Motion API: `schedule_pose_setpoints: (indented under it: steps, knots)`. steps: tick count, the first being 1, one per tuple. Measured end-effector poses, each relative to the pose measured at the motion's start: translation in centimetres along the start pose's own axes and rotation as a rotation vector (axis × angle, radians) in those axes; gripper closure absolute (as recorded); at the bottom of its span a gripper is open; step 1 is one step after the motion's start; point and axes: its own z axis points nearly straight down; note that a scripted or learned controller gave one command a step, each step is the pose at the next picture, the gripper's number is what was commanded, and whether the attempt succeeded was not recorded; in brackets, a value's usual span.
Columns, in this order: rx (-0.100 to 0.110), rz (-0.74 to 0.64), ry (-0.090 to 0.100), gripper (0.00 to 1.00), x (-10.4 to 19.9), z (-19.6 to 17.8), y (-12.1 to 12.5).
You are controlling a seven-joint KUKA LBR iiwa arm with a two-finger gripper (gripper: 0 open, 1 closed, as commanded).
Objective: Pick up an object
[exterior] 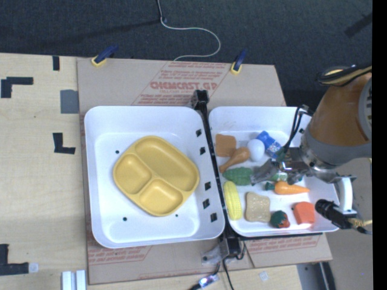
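2 white bins on cardboard printed "CHEMCAST GP"; claw state unclear.

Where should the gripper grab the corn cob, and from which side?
Grip the corn across its middle, coming straight down from above. It lies flat, long axis running along the bin wall. Its long sides are tight, though: the wall on one, the bread slice on the other.

Both white bins are looking like smooth, glossy plastic; the yellow tray is looking matt; brown cardboard is lying underneath.
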Motion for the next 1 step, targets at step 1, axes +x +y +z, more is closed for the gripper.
schedule_pose_setpoints:
  steps: [1]
  knots:
    - [-0.013, -0.004, -0.002, 0.00, 0.03, -0.68, 0.30]
